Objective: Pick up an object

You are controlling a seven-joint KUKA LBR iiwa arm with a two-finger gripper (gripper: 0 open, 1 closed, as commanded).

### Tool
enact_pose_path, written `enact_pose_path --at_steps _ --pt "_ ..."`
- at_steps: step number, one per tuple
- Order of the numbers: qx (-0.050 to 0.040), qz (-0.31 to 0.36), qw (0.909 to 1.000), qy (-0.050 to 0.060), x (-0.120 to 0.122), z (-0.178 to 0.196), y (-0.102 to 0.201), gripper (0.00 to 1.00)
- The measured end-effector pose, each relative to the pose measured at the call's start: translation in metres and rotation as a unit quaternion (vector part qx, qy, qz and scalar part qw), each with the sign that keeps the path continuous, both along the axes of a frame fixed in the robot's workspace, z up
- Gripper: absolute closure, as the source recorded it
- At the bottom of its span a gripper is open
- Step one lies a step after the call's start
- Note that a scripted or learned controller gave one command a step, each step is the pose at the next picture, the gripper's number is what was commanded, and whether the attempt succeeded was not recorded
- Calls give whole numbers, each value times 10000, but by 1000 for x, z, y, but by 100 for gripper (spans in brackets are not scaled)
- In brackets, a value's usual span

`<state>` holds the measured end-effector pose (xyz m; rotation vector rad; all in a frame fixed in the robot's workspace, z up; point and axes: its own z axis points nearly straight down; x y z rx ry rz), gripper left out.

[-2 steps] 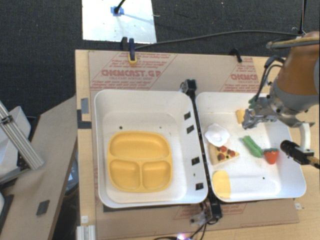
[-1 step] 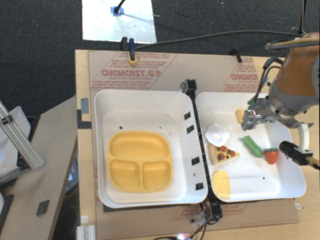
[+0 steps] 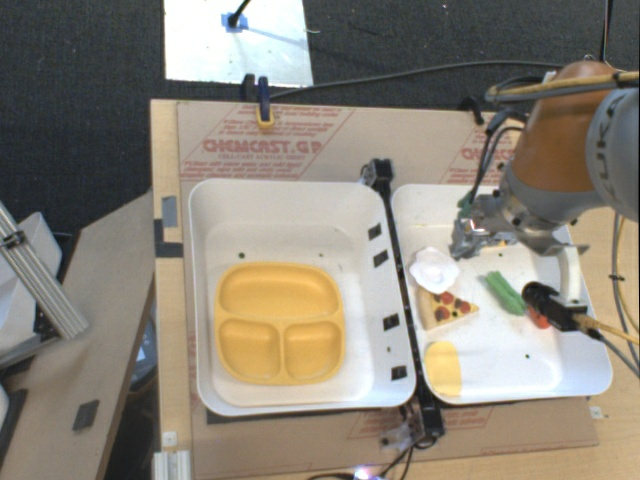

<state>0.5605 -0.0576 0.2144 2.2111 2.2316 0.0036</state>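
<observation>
The end effector point(image 3: 468, 232) hangs low over the right bin point(image 3: 590, 368); I cannot tell its state. Nearest is a white cup point(image 3: 434, 268), just below-left of it, touching the pizza slice point(image 3: 448, 308). The green piece point(image 3: 503, 292) lies diagonally beside.

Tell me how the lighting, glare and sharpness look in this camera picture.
Camera view: even, soft light; the white bins read bright but keep their edges, with mild sheen on the yellow tray. Faint shadows fall under the gripper onto the right bin's floor. The arm's orange band looks slightly soft; small items like the pizza slice are low in detail.
</observation>
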Motion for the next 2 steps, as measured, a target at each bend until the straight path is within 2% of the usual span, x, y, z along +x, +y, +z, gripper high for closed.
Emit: enact_pose_path --at_steps 1,2 --pt "-1 -1 10000 5 -6 -6 56 100" --pt "7 10 10000 4 -23 5 114 100"
